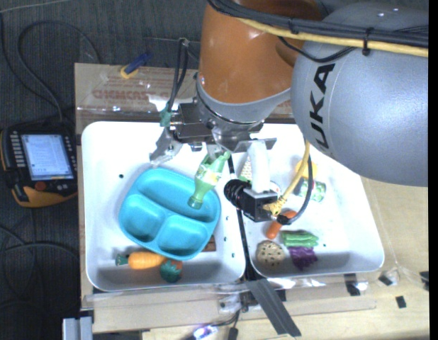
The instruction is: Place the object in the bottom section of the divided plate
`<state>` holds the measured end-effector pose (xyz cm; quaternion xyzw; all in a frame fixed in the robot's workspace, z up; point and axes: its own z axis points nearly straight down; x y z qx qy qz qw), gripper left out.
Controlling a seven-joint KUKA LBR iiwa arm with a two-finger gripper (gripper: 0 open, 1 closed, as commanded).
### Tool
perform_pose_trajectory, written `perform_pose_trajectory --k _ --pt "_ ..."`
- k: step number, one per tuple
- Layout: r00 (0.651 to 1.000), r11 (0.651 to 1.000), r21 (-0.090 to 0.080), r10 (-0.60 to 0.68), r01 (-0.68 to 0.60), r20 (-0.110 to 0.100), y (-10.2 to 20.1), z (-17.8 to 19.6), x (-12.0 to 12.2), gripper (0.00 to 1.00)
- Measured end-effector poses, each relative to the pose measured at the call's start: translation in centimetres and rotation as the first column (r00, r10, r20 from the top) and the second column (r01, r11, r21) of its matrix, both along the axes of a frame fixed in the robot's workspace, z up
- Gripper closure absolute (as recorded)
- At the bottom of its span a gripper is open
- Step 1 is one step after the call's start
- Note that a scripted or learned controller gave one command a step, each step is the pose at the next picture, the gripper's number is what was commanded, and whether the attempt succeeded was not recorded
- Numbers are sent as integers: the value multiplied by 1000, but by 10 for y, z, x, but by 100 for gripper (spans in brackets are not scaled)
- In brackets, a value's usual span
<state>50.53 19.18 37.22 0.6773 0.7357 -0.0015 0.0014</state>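
A blue divided plate (149, 217) lies tilted in the left bin (98, 190), with one large section and two smaller ones toward the front. A green bottle (203, 183) hangs slanted over the plate's right rim, its neck up under my gripper (217, 156) and its base down by the plate's upper right section. The gripper looks shut on the bottle's neck, though the wrist above hides much of it.
A carrot (144, 261) and a dark green item (171, 271) lie in the left bin's front, below the plate. The right bin (361, 239) holds a cookie (271, 253), purple and green vegetables (302, 248), a small orange piece (274, 227) and a white bottle (259, 163).
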Motion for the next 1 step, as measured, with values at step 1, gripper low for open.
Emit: perform_pose_trajectory --k 1 --pt "1000 1000 0 0 0 0 0 0 0 0"
